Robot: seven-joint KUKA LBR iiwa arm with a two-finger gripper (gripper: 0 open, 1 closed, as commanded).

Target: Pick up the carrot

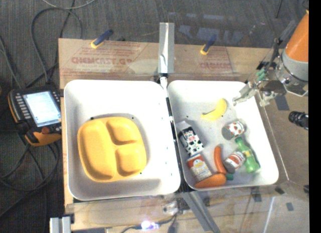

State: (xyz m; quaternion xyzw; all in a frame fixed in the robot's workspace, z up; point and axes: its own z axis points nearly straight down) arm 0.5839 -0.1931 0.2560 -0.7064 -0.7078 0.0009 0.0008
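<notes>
Tool: my tool point(242, 96) hangs over the right bin's point(188, 92) far right corner, above the rim, nothing between its fingers; whether they stand wide or narrow I cannot tell.
Arm: reaches in from the right, orange band point(301, 36) at the frame edge; judged a staging pose, clear of the contents.
Carrot: the carrot point(211, 180) lies flat in the right bin's near edge, tip pointing left, well apart from my tool.
Neighbours: a red sausage point(218, 159) stands just behind the carrot, a carton point(199, 166) touches or nearly touches it on the left, a can point(233, 161) and green bottle point(249, 156) sit just to the right.
Other items: banana point(215, 110) near my tool; cow-print box point(190, 140) by the divider.
Left bin: holds a yellow tray point(113, 147), not involved.
Progress: judged not yet begun; approach and descent remain.
Risk: the crowding and the near wall leave little finger room; I judge a grip across the carrot's thick end safest.
</notes>
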